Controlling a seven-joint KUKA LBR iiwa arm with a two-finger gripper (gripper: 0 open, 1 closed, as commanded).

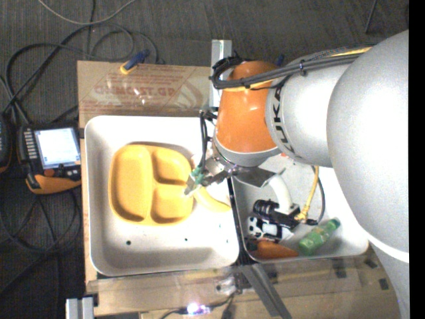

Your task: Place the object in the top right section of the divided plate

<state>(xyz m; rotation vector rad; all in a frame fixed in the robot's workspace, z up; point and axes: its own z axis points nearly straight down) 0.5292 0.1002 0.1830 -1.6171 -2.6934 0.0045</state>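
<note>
The yellow divided plate [143, 181] lies in the left white bin [106, 251], with one long section on its left and two smaller ones on its right. My gripper [197, 180] hangs low over the plate's right rim, at the boundary between the two smaller sections. A small greenish bit shows at its tip, too small to identify. A pale yellow curved object [216, 201] lies just right of the plate, against the bin's right wall and partly under the gripper. The arm's orange band [242, 121] and grey body cover the space above it.
The right bin [352, 248] holds a black-and-white object [269, 219], a green bottle [320, 236], an orange carrot-like piece [275, 249] and a white item [279, 190]. A handheld screen [56, 148] sits left of the bench. Cardboard [143, 88] lies behind the left bin.
</note>
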